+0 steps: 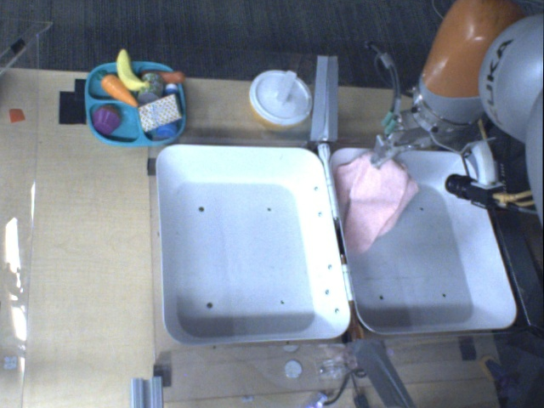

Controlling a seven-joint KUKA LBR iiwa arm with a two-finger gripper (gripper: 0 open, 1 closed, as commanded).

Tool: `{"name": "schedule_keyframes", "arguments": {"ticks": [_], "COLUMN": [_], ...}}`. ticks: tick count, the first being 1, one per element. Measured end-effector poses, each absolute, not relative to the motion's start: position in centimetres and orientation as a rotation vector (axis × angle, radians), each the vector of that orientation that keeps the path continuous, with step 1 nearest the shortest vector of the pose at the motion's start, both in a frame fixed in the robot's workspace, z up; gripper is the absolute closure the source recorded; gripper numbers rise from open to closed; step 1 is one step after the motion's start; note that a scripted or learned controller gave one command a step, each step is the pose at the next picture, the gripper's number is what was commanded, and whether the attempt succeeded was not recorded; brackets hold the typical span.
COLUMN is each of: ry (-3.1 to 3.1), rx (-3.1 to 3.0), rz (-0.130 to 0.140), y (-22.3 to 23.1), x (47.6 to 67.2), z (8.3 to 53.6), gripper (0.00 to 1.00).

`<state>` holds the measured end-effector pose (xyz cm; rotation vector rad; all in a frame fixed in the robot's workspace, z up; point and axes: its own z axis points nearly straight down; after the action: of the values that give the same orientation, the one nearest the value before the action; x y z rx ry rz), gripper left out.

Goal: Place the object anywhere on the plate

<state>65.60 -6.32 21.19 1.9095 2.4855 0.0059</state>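
A pink cloth [371,201] lies in the left part of the right bin [442,270], against the divider. Its top corner is pulled up into a peak. My gripper [382,150] is at that peak, near the bin's back edge, and its fingers are pinched on the corner of the cloth. The rest of the cloth drapes down toward the bin floor and casts a shadow to its right. A blue divided plate [92,119] sits on the bench at the far back left, bearing a toy banana, a carrot and other small items.
The left bin [246,245] lies between the cloth and the plate. A round white and yellow lidded container [280,98] stands behind it. A grey metal post [323,100] stands at the back between the bins. Black cables run along the right bin's right side.
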Motion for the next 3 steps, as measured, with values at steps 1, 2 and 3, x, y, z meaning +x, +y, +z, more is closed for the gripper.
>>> {"name": "schedule_keyframes", "arguments": {"ticks": [1, 2, 3], "ry": [2.491, 2.823, 3.035], "rx": [1.899, 1.359, 0.769], "rz": [0.007, 0.007, 0.007], "y": [-6.2, -0.6, 3.6], "x": [65.8, 65.3, 64.0], "z": [22.6, 23.4, 23.9], "gripper": [1.0, 1.0, 1.0]}}
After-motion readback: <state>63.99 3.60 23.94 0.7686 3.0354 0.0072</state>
